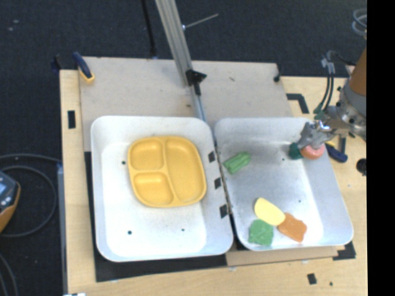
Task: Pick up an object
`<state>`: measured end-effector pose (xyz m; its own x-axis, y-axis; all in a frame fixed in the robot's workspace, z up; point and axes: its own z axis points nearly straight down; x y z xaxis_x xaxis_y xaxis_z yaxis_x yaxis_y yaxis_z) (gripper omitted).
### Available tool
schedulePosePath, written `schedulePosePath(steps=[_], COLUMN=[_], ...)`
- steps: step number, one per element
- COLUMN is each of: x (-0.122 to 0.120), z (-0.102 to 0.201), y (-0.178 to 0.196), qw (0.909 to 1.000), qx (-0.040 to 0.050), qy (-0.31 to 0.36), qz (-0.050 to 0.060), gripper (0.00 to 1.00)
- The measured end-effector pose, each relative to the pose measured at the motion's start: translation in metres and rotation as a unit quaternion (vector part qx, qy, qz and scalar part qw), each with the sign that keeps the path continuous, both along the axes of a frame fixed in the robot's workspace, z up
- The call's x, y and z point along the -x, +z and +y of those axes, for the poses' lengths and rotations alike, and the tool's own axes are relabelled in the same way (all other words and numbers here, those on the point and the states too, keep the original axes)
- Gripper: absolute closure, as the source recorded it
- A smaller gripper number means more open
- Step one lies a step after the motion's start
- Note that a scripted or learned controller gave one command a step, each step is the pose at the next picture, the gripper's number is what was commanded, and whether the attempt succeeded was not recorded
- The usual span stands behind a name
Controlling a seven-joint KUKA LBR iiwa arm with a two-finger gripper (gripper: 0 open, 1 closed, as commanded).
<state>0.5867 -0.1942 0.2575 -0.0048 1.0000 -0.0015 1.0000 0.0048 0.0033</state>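
Pretty even overhead light, nothing harsh. The two shallow white plastic bins come out bright, almost washed out along the rims, while the dark speckled floor stays murky. Shadows are soft and short, like under the yellow divided plastic tray. The whole frame's a bit soft and low-res, with small details smeared.

A divided tray lies in the left bin (alone).

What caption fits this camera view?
Gripper over right bin beside a salmon-pink object; yellow divided plate in left bin.
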Motion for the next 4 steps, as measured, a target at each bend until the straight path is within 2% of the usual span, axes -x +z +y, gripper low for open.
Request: schedulePosePath(steps=[2, 3, 4], x=[-0.020, -0.026, -0.033], z=[0.103, 0.151, 0.201], y=[-0.016, -0.008, -0.016], qw=[1.0000, 1.0000, 1.0000], qx=[-0.0013, -0.0013, -0.0009], qy=[0.001, 0.001, 0.001], qz=[0.002, 0.001, 0.000], gripper=[1.00, 1.00, 1.00])
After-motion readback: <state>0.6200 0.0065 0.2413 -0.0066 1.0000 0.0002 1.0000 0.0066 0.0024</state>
